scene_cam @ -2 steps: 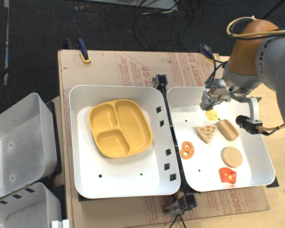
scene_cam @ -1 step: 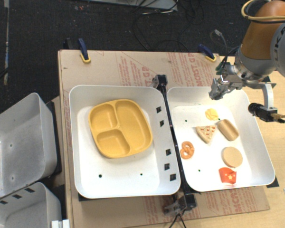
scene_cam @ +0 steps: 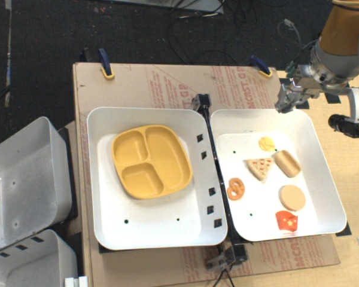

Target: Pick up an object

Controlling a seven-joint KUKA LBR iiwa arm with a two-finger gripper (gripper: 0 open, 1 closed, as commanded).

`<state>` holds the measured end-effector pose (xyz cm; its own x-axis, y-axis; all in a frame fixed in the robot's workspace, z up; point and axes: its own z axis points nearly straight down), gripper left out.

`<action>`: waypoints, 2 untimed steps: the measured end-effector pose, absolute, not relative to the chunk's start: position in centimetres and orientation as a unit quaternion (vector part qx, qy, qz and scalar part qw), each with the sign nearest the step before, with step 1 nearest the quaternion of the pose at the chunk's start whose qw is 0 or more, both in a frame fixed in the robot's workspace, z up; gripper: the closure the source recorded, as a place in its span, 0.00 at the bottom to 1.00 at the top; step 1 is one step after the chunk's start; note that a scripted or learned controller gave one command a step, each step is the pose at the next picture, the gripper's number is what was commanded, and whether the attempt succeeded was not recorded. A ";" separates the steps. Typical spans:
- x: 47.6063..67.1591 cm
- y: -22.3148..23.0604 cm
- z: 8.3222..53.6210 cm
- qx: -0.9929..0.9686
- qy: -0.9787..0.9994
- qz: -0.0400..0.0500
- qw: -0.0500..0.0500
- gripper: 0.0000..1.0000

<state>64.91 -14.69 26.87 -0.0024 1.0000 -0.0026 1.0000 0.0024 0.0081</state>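
- A broad orange band (scene_cam: 342, 26) wraps the arm, rounded like a barrel, with a pale rim along its top edge.
- Directly below the band sits a grey metal wrist section (scene_cam: 334, 66).
- Below the wrist, the tool (scene_cam: 285, 103) is small, dark and silvery, with thin cables beside it.

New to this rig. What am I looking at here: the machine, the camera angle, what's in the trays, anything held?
One fixed camera looks down at a slant on a bench with two shallow white bins. The grey and orange arm enters from the right; its gripper hovers over the far rim of the right bin, with nothing visibly between its fingers. The left bin holds a yellow divided plate. The right bin holds toy food: a yellow piece, a pizza slice, a hot dog bun, a pretzel, a tan round and a red piece.
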 end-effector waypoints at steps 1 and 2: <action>62.9 -10.5 25.3 0.705 0.709 -0.001 -0.001 1.00; 61.4 -5.7 25.4 0.704 0.710 0.000 -0.001 1.00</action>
<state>61.36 -5.69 25.39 -0.0074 1.0000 0.0017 1.0000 0.0074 -0.0024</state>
